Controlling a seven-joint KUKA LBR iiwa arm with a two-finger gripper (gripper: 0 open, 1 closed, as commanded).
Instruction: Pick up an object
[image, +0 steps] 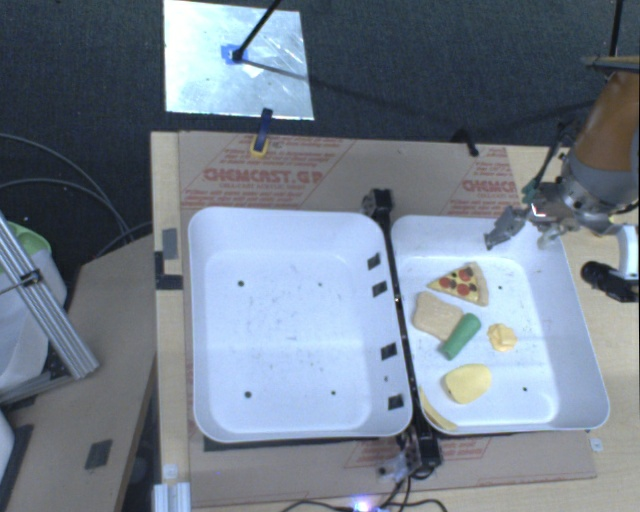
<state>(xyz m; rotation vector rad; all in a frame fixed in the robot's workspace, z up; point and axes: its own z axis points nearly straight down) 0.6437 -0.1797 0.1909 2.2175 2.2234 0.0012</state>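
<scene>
Five toys lie in the right bin: pizza slice, cracker, green stick, two yellow lumps. Tool hangs over the bin's far edge, released, grasping nothing.

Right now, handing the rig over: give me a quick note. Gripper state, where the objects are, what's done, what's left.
Gripper: open, holding nothing, above the far edge of the right bin.
Objects, all in the right bin: pizza slice, tan cracker touching the green cylinder, small yellow piece, larger yellow piece nearest the front.
Left bin: no objects.
Done: nothing picked.
Left: descend on one object, close, lift. The pizza slice is closest to the gripper.
</scene>
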